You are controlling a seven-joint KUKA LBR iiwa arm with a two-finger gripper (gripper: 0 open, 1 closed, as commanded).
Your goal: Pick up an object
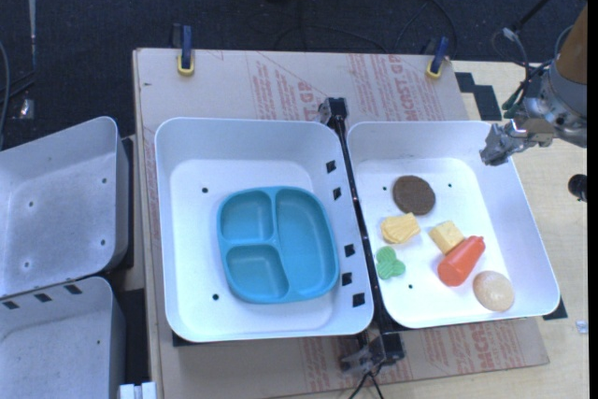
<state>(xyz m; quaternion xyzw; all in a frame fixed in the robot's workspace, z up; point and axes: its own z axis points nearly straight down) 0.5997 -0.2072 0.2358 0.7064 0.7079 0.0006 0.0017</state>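
The right bin (523,229) holds several small food toys: a brown round cookie (413,194), a yellow wedge (401,228), a yellow block (446,235), a red-orange piece (461,261), a green piece (389,263) and a beige egg-like ball (493,290). My gripper (497,149) hangs at the bin's upper right rim, up and to the right of the cookie. It is well apart from all the toys, and nothing shows between its fingers.
The left bin (187,201) contains a blue divided tray (277,244). A black divider (353,220) with clips runs between the bins. Spare white bin parts (56,201) lie off the bench at left. Two clamps (186,61) hold the board's back edge.
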